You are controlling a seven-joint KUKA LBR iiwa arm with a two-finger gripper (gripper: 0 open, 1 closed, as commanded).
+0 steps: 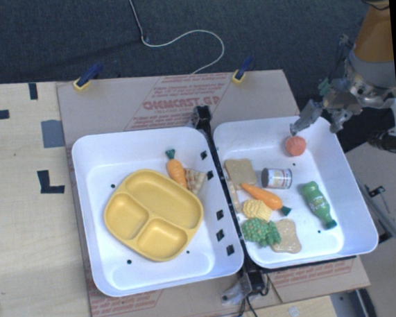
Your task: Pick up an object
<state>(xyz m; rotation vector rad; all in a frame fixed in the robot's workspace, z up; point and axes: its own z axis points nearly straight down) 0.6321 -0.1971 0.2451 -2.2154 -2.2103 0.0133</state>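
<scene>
Arm enters from the right edge, upper part of the view: orange band uppermost, grey wrist below it, angled down and to the left toward the right bin. Gripper sits over the bin's upper right rim. One finger points left and down, its tip just above and beside the red tomato; the other finger lies off to the right. Jaws stand spread apart, nothing between them. Cannot tell whether the fingertip touches the tomato.

Right bin contents: tomato in the upper part near the far wall; small metal can on its side near the centre; green bottle lying toward the right wall; carrot diagonal, just left of the can; tan bread slice at upper left; corn cob, green broccoli and a tan cookie-like piece clustered at the near side.

Left bin: yellow divided plate, with a second carrot at its upper right edge.

Both bins sit on cardboard on the tabletop.
</scene>
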